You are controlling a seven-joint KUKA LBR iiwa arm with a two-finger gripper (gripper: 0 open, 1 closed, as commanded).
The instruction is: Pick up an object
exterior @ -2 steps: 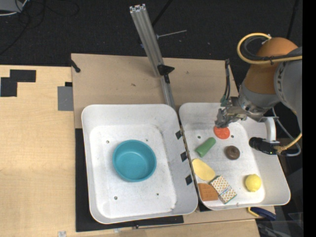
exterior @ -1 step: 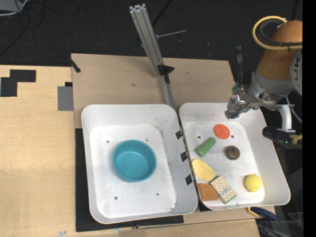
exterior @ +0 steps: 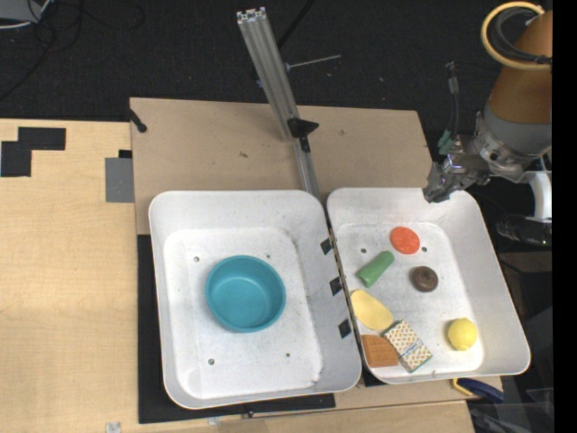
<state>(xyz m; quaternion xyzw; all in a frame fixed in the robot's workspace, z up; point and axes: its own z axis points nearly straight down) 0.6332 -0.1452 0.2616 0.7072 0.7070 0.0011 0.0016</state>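
Overhead slanted view of a bench carrying 2 shallow white bins side by side. The left bin [exterior: 180, 219] holds 1 teal bowl [exterior: 245, 293], upright, near the bin's centre. A slanted aluminium rail [exterior: 275, 88] runs from the upper background down to the seam between the bins.

The right bin [exterior: 482, 269] holds 7 small objects. Nearest the seam lies a yellow banana-shaped piece [exterior: 370, 310], with a green cylindrical piece [exterior: 375, 268] tilted just above it. Below the yellow piece sit an orange-brown flat block [exterior: 380, 351] and a checkered block [exterior: 407, 343], touching each other at the bin's lower edge. Further right are a red-orange round piece [exterior: 405, 239], a dark brown round piece [exterior: 424, 279] below it, and a yellow lemon-like ball [exterior: 462, 334] near the lower right corner. All objects rest on the bin floor, none lifted.

The gripper [exterior: 439, 188] hangs over the upper right rim of the right bin, apart from every object, on the grey arm [exterior: 518, 97] entering from the right. Whether its fingers are released or clenched cannot be told at this resolution.
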